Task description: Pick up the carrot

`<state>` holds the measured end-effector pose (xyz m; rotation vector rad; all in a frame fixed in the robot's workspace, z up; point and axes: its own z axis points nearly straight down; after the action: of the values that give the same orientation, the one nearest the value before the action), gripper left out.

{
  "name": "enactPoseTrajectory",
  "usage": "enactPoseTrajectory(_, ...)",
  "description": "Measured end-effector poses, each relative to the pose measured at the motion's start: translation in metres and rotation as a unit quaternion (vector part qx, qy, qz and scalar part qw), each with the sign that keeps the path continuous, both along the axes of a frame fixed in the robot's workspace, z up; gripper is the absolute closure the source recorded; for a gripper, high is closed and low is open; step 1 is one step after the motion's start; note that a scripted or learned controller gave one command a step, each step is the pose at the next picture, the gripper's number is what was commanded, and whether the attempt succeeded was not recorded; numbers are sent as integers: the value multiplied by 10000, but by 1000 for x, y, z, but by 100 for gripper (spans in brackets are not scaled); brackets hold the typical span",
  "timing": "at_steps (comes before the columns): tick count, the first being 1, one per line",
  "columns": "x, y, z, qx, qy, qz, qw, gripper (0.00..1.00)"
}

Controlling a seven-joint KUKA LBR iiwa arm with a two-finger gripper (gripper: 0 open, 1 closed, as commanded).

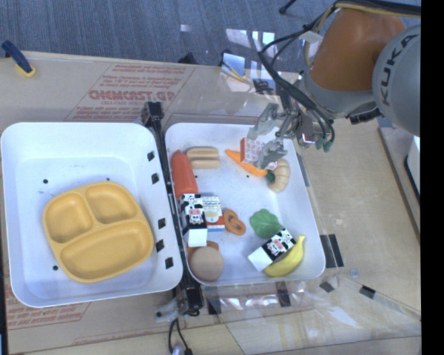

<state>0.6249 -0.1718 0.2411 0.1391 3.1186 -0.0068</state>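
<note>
1. Carrot [246, 166]: a slim orange piece lying flat in the right bin [305, 198], toward the bin's 1 o'clock corner, its length running from 10 o'clock to 4 o'clock.
2. Gripper [260, 148]: positioned directly over the carrot's middle, its grey fingers pointing down; how far they are spread cannot be told, and no grasp on the carrot can be confirmed.
3. Arm [355, 54]: grey with an orange band, reaching in from 3 o'clock, with black cables looping above the wrist.
4. Croissant [280, 174]: pale tan, just beside the carrot's lower tip at 4 o'clock.
5. Hot dog bun [202, 157]: near the carrot at 9 o'clock.
6. Red sausage [182, 174]: along the right bin's left wall, upright in the view.
7. Milk carton [200, 211], pretzel [234, 222] and green leafy item [265, 222]: across the bin's middle.
8. Egg [206, 263], second cow-print carton [271, 250] and banana [291, 259]: along the bin's 6 o'clock edge.
9. Left bin [29, 146]: holds 1 yellow divided plate [98, 231] with 3 compartments.
</note>
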Motion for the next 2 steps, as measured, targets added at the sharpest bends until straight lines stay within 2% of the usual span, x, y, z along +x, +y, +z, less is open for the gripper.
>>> enactPoseTrajectory(1,-78,-39,-149,14,96,980,9951,100)
enactPoseTrajectory(2,-29,-22,-48,8,34,103,9999,100)
